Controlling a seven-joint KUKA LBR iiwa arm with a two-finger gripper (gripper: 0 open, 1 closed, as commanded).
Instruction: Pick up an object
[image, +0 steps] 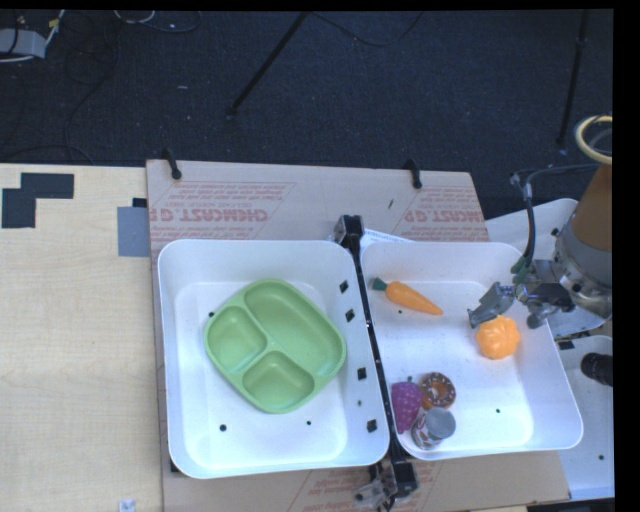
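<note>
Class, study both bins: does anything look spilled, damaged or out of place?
Nothing stands out. The green divided plate lies flat in the left bin; the carrot, orange fruit, purple grapes, donut and can lie apart or clustered in the right bin.

Arm (588, 240): grey metal wrist housing beneath an orange band, black cable looping off its upper side, ending in a dark grey two-finger gripper (497, 303) of angular metal parts.
</note>
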